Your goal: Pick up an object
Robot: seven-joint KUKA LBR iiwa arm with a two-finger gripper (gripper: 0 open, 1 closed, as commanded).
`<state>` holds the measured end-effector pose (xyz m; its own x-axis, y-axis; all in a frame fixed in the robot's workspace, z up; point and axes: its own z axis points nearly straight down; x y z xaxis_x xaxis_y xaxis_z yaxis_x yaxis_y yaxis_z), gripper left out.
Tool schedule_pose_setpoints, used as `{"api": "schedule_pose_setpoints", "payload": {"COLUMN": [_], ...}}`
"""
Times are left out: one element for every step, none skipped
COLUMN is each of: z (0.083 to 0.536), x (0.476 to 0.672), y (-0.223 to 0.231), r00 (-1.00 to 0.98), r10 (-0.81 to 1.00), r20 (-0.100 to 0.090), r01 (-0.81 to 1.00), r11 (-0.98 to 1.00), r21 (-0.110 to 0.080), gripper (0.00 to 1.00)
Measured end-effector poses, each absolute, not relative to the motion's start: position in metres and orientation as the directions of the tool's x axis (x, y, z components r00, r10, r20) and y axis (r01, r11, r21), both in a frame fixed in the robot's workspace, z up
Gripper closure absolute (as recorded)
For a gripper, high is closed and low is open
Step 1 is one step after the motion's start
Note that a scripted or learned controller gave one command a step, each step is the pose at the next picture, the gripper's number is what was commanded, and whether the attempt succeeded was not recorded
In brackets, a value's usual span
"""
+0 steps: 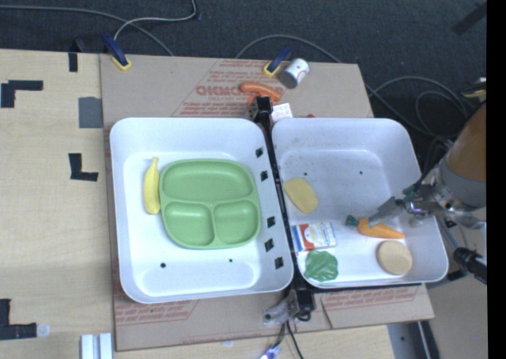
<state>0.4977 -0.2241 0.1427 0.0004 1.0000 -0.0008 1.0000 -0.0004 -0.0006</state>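
A grey robot arm with an orange band reaches in from the right, its claw poised low in the right-hand shallow white bin, just above an orange toy carrot; whether the claw is open or closed cannot be told at this angle. Near the carrot sit a round tan bread-like disc, a green leafy plastic vegetable, a small printed card packet and a pale yellow oval piece. The left-hand white bin carries a green divided plastic tray with a yellow toy banana just beside it. Both bins rest on a cardboard-covered tabletop.
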Motion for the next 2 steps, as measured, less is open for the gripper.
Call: {"api": "schedule_pose_setpoints", "payload": {"z": [0.086, 0.087], "x": [0.500, 0.547], "y": [-0.172, -0.141], "r00": [0.000, -0.002], "r10": [1.000, 1.000], "r20": [0.000, -0.002], "r01": [1.000, 1.000], "r11": [0.000, 0.002], "r21": [0.002, 0.006], "gripper": [0.00, 0.00]}}
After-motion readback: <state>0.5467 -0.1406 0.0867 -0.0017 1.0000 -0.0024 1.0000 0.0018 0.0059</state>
